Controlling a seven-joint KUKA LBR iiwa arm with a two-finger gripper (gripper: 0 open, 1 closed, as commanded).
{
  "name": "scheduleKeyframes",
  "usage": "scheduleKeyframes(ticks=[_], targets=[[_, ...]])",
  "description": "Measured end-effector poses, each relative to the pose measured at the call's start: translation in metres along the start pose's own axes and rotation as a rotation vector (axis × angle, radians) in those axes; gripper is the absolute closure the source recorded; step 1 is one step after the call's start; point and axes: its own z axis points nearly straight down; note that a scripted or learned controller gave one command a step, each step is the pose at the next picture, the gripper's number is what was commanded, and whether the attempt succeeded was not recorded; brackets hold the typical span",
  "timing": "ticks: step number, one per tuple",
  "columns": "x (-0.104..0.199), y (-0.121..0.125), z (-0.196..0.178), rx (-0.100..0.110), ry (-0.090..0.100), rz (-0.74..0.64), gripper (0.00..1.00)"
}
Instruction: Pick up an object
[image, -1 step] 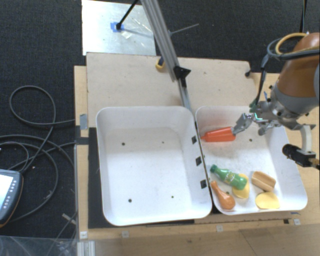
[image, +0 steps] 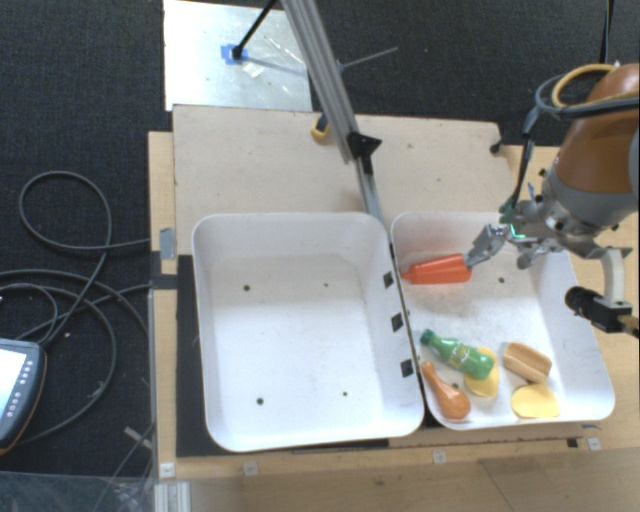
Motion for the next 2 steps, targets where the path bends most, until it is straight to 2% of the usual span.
scheduleKeyframes(ticks=[1,2], targets=[[0.003,0.006,0.06,0.005,0.0,0.001,0.0],[0.001,-0.004,0.116,0.006,0.001,0.003,0.0]])
